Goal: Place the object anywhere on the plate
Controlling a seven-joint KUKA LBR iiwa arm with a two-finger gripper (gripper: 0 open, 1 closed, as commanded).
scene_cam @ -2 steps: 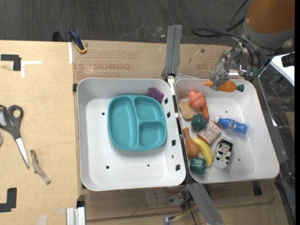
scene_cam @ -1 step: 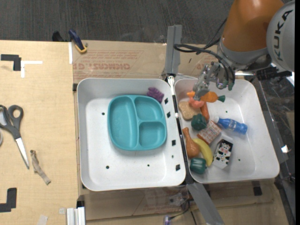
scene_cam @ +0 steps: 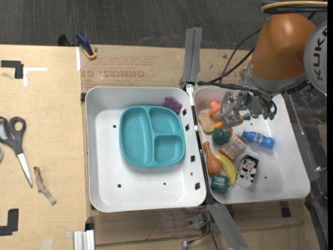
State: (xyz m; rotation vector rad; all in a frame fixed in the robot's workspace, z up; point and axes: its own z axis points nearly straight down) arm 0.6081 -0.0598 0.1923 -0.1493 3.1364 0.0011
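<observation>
Claw [scene_cam: 232, 110] hangs low over the toy pile in the right bin [scene_cam: 291, 186], seemingly to pick one; its state I cannot tell; nothing visibly held; plate [scene_cam: 152, 136] lies bare in the left bin [scene_cam: 104, 186], ready to receive.

A robotics lab: KUKA arm [scene_cam: 291, 46] over white bins [scene_cam: 99, 191] on a cardboard-covered bench [scene_cam: 36, 139].
</observation>
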